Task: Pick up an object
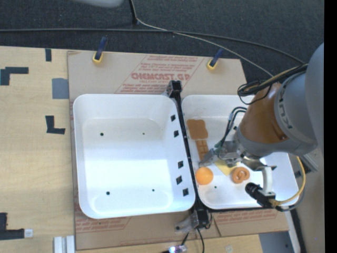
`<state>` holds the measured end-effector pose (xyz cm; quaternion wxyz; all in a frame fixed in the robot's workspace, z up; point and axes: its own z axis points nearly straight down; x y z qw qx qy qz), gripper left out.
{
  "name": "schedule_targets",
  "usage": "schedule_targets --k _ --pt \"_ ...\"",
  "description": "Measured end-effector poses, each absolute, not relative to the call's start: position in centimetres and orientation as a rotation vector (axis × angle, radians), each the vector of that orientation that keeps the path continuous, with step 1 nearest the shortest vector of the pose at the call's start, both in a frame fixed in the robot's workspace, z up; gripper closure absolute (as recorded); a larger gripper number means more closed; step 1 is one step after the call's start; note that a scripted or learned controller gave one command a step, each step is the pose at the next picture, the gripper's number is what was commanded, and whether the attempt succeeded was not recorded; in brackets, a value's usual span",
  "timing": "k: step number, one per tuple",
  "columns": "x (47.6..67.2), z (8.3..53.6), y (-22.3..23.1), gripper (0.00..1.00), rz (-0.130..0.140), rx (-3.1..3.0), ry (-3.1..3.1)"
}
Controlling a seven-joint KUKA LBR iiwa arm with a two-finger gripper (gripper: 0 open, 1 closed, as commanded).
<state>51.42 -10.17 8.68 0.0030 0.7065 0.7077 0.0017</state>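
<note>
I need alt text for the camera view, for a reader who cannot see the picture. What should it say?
A grey robot arm with an orange band reaches from the right into the right white bin, low over an orange ball, a small orange ring-shaped piece and two brown pieces. The left white bin sits beside it on a cardboard sheet.

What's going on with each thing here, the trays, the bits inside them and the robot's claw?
Left bin: sits flat on the bench, bare white floor showing.
Right bin: sits beside it, holds the small items.
Orange ball: resting on the right bin's floor near the divider, not held.
Brown flat piece: lying flat in the right bin.
Orange ring-shaped piece: lying in the right bin, beside the arm.
Claw: low over the right bin.
</note>
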Motion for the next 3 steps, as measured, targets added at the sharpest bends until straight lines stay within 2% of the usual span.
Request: schedule_targets --k 1,2,3 --pt "51.18 8.66 -10.57 0.0 0.006 2.215 2.221" --pt "51.15 9.64 -10.61 1.0 0.004 2.216 2.22" --pt "51.13 9.58 -10.62 0.0 0.003 2.216 2.22"
